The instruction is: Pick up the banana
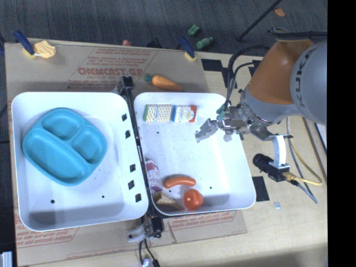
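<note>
Over the right bin my gripper hangs above bare white floor; whether it is open or shut I cannot tell. At the near wall, a pale tan shape that may be the banana lies under a sausage, touching a tomato; its long axis is unclear. Red print on the cardboard reads CHEMCAST.
</note>
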